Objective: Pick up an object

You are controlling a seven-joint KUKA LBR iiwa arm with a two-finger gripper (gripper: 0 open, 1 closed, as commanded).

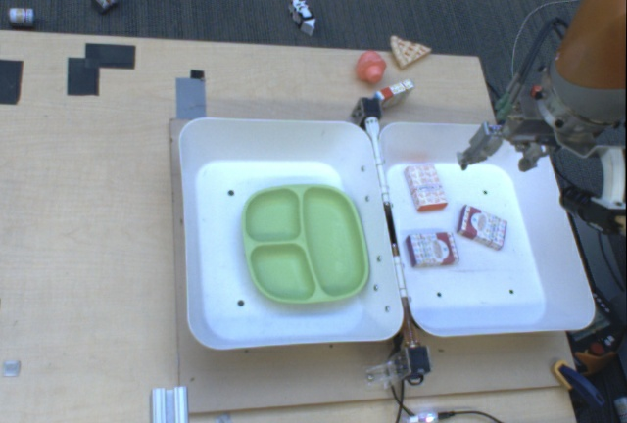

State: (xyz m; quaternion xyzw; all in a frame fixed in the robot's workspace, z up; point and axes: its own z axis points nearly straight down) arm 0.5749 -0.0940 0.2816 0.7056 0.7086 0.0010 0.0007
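I saw three packets (455, 222) lying loose and apart in the right bin (529, 308), easy to single out, while my gripper (487, 143) hung over its far rim, grip state I couldn't tell, nothing visibly held.

My claw (502, 145) hangs above the upper right corner of the right bin (558, 299), clear of everything in it. Below me three small red-and-white packets lie on the bin floor: one (425, 187) near the top left, one (482, 226) to its lower right, one (431, 249) just beside the divider. The left bin (211, 215) holds a green three-compartment tray (305, 244). On the worktop (88, 245) behind the bins sit a red ball (370, 67) and a toy pizza slice (409, 50).
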